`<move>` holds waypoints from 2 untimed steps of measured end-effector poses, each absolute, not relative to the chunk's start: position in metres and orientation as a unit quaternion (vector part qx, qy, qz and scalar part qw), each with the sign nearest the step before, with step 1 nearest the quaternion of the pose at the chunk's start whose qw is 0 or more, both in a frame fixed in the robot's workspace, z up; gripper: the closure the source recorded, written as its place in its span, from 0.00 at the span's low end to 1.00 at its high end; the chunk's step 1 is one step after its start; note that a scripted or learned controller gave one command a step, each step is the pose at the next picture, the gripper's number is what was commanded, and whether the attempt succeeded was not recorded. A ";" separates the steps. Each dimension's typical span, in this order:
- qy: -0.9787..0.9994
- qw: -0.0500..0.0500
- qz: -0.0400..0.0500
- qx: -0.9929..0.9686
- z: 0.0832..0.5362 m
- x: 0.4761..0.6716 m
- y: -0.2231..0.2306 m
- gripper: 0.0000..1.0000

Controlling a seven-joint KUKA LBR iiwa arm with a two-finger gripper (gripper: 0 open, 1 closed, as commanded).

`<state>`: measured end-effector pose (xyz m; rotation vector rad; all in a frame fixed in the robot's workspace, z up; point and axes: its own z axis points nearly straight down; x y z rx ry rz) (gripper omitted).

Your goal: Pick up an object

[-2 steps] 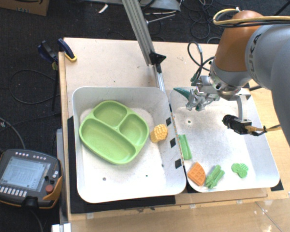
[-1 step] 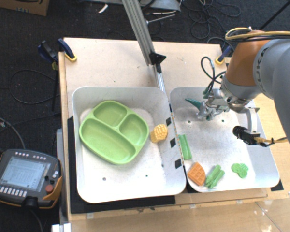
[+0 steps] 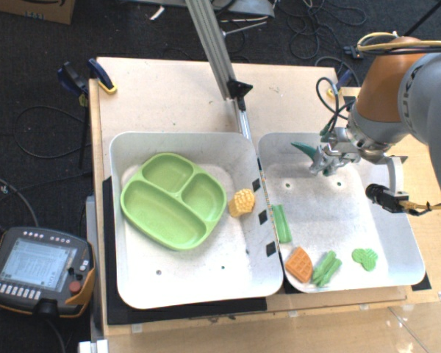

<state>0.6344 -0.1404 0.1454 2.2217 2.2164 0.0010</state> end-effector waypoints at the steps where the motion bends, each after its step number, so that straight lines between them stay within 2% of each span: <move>1: 0.709 -0.004 -0.005 0.705 0.092 0.646 -0.110 1.00; 2: 0.709 -0.007 -0.005 0.706 0.135 0.674 -0.135 1.00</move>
